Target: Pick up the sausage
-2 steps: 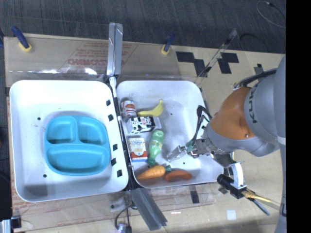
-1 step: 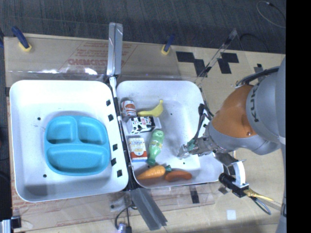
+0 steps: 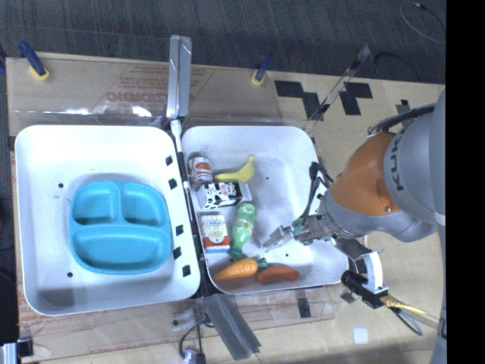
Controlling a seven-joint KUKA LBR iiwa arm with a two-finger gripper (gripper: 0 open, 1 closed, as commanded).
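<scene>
Two shallow white bins sit side by side on the desk (image 3: 318,82), which is covered in pale brown board with red printing and black square marks near its far edge. The left bin (image 3: 34,203) holds a blue plastic tray (image 3: 120,227) with three compartments, lying flat near the middle. The right bin (image 3: 288,146) holds everything else, crowded along its left and near sides: a small can (image 3: 200,167) at the far left, a banana (image 3: 236,172) just beside it, a black-and-white carton (image 3: 222,194) below those, a small box with a red label (image 3: 215,230) nearer still, and a green bottle (image 3: 242,228) lying tilted just beside that box. Along the near wall lie a carrot (image 3: 235,271) and, touching its leafy end, the sausage (image 3: 277,274), a reddish-brown piece lying flat on the bin floor. The gripper (image 3: 279,236) reaches in from the right, above the bin floor just beyond the sausage and near the green bottle; whether it is spread or pressed together cannot be told, and nothing is seen between it. Behind it the grey arm (image 3: 420,173) with its orange band (image 3: 364,184) leans over the bin's right rim. Blue clamps (image 3: 33,61) grip the desk's far edge, and beyond it lies dark carpet (image 3: 250,10)
</scene>
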